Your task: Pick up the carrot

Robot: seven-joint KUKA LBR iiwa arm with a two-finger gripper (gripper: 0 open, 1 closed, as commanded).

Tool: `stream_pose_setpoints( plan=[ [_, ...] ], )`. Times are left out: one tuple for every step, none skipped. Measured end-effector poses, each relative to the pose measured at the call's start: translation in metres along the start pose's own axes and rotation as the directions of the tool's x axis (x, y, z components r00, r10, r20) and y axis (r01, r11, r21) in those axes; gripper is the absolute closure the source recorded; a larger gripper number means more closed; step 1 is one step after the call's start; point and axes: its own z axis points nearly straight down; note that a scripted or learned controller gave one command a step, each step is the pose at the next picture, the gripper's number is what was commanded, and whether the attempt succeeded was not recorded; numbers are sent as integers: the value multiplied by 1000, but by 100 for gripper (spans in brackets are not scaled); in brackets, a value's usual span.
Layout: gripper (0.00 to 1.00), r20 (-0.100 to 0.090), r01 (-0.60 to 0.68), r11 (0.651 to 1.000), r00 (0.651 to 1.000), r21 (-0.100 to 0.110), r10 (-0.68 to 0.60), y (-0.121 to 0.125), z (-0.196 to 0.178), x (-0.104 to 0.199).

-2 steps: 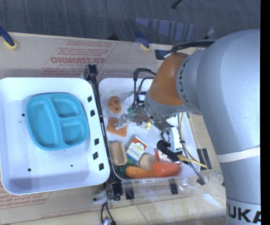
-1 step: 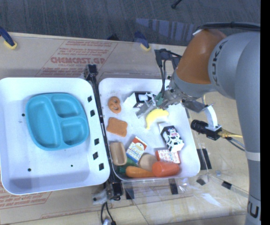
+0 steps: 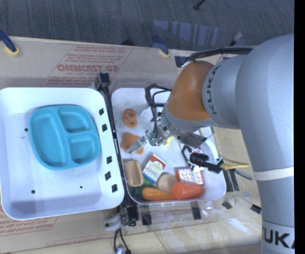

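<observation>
**Carrot position relative to claw**

The carrot (image 3: pixel 156 194) lay at the near edge of the right bin (image 3: pixel 121 100), its long axis running left to right along the bin wall. The claw (image 3: pixel 153 138) hovered further back in the bin, over other items, well apart from the carrot. Whether the claw was open could not be determined. The coming move would need travel toward the near wall.

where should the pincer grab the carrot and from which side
Grip the carrot across its thick middle, coming straight down from above. It lies flat along the near wall of the right bin, long axis running left to right, so the fingers should close front to back. That wall crowds one side and a red item touches its right end, so the left half probably gives more room.
</observation>
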Motion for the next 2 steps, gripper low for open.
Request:
stream_pose_setpoints(
  plan=[
    [100, 4, 5, 1000, 1000, -2, -5, 1, -12, -2],
    [100, 18, 327, 945, 945, -5, -327, -12, -195, -64]
  ],
)
